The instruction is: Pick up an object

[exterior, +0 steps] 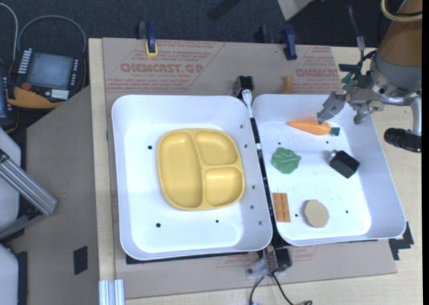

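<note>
The right bin (375, 220) holds several small objects. An orange carrot (310, 126) lies near its back. In the middle sits a green leafy piece (285, 160), with a black block (343, 163) to its right. A round tan disc (316, 213) and a brown rectangular wafer (281, 206) lie near the front. My gripper (346, 110) hangs over the bin's back right part, just above and to the right of the carrot. It is open: its fingers are spread with nothing between them, and one fingertip (328, 109) is close to the carrot's right end.
A yellow divided plate (200, 166) lies in the middle of the left bin (134, 216). The two bins meet along a ridge with a black clip (244, 84) at its back end. Blue clamps (151, 45) hold the cardboard base at the rear.
</note>
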